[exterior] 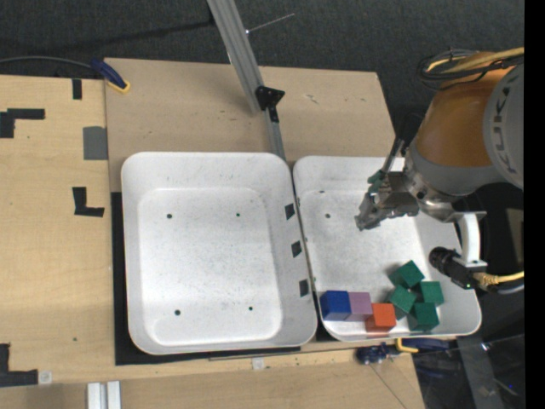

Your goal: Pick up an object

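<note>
Small blocks lie in the near corner of the right bin (341,181): a blue cube (335,304), a pale purple cube (360,303), an orange cube (383,316) and several green blocks (415,292). My gripper (371,215) hangs over the middle of that bin, above and to the left of the blocks, apart from all of them. Nothing shows between its fingers, and their spacing is unclear from this angle.
The left bin (136,186) stands beside the right one, with black clips along the shared edge. A slanted metal pole (243,45) runs down to the bins' far junction. The arm's orange band (464,126) looms over the right bin's far right side.
</note>
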`<state>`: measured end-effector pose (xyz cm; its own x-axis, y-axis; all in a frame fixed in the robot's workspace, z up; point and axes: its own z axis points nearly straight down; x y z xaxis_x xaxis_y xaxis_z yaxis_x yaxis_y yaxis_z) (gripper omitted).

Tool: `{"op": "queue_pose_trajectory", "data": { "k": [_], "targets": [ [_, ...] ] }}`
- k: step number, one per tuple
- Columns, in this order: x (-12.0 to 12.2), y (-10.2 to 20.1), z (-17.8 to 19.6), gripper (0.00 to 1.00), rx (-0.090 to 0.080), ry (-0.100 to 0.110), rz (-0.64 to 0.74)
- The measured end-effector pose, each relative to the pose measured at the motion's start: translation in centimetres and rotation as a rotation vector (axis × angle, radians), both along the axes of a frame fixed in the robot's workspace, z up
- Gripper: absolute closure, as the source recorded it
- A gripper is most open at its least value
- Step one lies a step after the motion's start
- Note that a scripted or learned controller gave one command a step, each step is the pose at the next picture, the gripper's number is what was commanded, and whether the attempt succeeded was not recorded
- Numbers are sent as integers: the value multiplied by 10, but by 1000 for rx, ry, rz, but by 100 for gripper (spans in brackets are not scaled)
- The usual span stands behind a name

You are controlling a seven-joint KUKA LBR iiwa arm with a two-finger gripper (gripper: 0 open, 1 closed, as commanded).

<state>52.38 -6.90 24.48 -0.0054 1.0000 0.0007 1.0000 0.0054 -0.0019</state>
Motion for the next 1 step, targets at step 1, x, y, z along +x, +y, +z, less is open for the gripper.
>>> {"op": "queue_pose_trajectory", "data": {
  "k": [1],
  "targets": [
    [4,49,6,100,1,-1,2]
  ]
}}
